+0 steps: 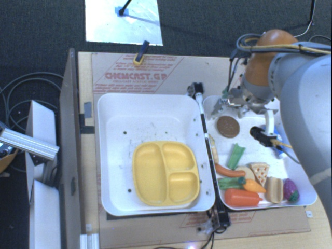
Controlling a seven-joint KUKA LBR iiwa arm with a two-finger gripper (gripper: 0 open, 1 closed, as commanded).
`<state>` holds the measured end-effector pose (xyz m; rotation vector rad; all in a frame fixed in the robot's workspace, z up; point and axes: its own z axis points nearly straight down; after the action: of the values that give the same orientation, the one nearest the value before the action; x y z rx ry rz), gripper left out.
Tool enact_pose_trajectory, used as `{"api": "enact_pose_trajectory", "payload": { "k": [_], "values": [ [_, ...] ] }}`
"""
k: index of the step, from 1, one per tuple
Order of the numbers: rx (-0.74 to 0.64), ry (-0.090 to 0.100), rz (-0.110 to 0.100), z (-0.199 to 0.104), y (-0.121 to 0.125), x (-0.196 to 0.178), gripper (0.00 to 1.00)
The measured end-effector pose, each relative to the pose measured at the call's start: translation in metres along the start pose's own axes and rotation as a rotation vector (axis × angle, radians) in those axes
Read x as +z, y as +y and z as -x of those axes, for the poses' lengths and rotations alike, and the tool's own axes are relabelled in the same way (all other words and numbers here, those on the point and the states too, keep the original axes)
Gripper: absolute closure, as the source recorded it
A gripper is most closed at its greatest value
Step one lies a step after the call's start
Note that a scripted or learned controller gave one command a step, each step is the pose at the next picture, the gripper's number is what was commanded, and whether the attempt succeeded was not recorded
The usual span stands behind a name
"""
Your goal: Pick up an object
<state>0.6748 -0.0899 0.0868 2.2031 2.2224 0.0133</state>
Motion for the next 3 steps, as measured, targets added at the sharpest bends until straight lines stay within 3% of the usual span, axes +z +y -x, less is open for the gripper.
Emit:
{"api": "enact_pose_trajectory", "payload": {
  "k": [1,2,3],
  "values": [
    [0.015,0.002,-0.022,0.050,-0.110,0.002,0.00],
    [0.007,0.004,-0.017,0.021,-0.132,0.001,0.00],
    [0.002,-0.001,-0.002,0.050,-0.026,0.000,0.00]
  ]
}}
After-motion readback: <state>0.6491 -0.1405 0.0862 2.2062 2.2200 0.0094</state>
